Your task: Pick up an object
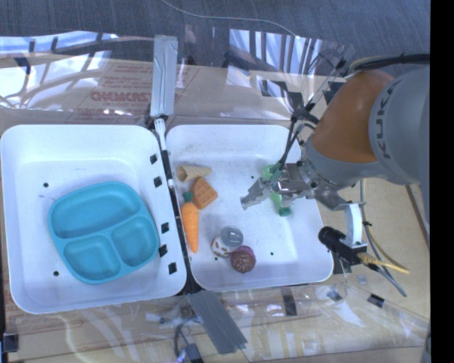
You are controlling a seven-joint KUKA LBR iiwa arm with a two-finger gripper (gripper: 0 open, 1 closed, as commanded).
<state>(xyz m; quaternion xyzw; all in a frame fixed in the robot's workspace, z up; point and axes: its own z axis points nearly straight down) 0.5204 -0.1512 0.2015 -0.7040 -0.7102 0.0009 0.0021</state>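
Two metal fingers of the gripper (263, 193) reach down into the right bin (234, 146); whether they stand apart or together cannot be told, since cables and metal parts blur into them. A green object (276, 190) lies right at the fingers, touching or just beside them, and it is unclear if anything is clamped. Left of the gripper, near the wall between the bins, sit a tan waffle piece (204, 193) and, just beyond it, a pale cone-shaped piece (191, 172). An orange carrot (191, 224) lies lengthwise along that wall, just nearer than the waffle piece. Toward the near side rest a small tin can (230, 239) and a dark red round object (243, 259), touching each other. The arm (371, 127), grey with an orange band, comes in from the right. In the left bin (30, 150) lies a blue divided plate (102, 231).
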